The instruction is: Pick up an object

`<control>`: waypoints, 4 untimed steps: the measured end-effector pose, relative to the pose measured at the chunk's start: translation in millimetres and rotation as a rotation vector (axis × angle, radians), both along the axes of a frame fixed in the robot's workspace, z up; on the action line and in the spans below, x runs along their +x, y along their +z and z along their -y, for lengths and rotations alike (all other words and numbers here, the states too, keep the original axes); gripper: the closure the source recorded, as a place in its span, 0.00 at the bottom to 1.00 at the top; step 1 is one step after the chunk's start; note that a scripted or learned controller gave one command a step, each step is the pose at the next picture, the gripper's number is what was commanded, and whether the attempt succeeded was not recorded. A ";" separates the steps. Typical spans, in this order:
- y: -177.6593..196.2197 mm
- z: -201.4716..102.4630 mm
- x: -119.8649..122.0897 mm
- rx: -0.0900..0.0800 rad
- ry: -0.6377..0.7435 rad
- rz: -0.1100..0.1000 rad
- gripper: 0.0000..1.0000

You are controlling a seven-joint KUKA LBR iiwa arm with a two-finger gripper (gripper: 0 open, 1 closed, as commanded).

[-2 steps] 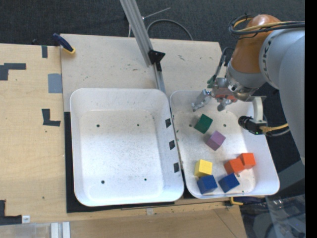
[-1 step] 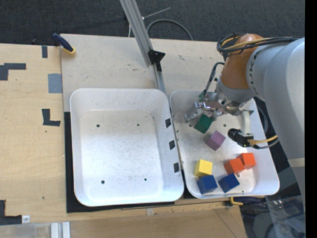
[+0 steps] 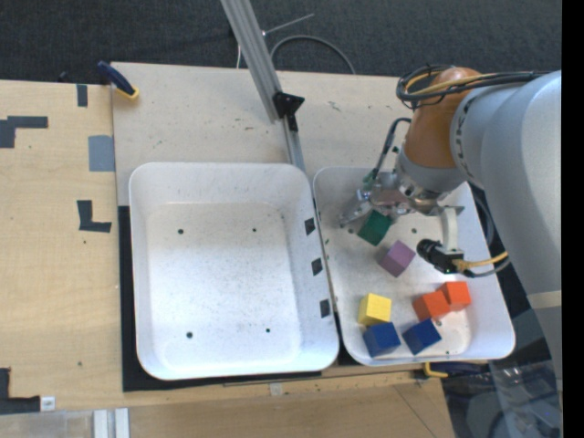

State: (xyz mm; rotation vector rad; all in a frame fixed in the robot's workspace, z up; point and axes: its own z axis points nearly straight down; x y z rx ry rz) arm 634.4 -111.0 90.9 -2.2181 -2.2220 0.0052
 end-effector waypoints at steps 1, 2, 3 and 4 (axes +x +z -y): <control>10.6 -0.9 0.4 0.001 0.001 0.001 1.00; 59.0 -8.5 7.5 0.001 0.000 0.007 1.00; 121.1 -12.3 4.0 0.000 0.000 0.009 1.00; 161.2 -12.6 5.0 0.001 0.000 0.008 1.00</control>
